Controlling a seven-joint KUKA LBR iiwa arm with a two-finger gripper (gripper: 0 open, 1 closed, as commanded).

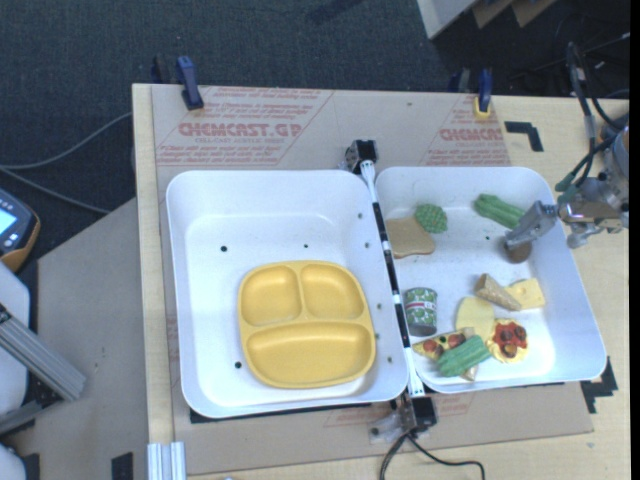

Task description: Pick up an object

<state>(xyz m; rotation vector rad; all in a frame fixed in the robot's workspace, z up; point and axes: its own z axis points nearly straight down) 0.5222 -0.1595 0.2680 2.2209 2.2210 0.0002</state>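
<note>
We observe bright, even overhead illumination with a cool blue cast, and the two white bins [200, 218] at the centre of the frame approach overexposure without hard glare. Shadows are soft and short, lying mainly beneath the bin rims and under the yellow plate [305, 323]. Focus is moderately soft throughout, and the dark carpet [80, 28] along the upper edge retains little detail.

Robot lab: clamped test bench [300, 118], paired white bins [200, 268], loose cables, carpet floor.
</note>
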